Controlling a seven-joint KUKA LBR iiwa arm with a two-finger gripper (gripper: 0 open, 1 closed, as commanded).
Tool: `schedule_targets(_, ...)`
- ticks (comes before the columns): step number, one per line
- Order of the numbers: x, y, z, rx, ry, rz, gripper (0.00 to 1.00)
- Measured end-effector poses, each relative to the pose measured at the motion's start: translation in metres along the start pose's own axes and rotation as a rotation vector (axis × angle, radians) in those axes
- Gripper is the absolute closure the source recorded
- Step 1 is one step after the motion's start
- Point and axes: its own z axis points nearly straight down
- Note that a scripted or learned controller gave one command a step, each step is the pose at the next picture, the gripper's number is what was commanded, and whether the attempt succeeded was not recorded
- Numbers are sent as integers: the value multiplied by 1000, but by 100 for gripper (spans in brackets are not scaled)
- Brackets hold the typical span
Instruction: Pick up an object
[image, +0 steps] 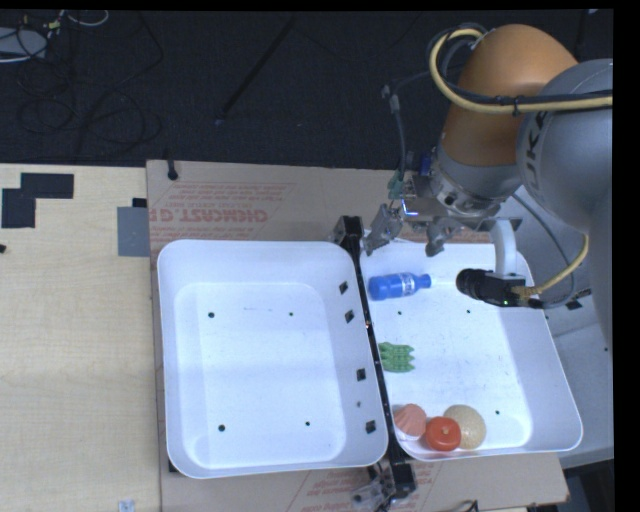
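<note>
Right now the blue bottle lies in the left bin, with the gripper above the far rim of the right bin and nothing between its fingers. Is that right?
One detail is wrong: the blue bottle lies in the right bin, near its far end, not in the left bin. The camera view shows it. The rest stands: the gripper is above the right bin's far rim, with nothing between its fingers.

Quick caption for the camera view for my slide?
Grey arm's open two-finger gripper hovers above small blue plastic bottle in right white bin.
</note>
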Motion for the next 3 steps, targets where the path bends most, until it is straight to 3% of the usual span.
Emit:
schedule_targets(1,-52,-63,-32,10,1,11,0)
schedule_targets(2,-50,-61,-40,13,1,4,100)
schedule_targets(3,-136,-73,108,21,2,14,100)
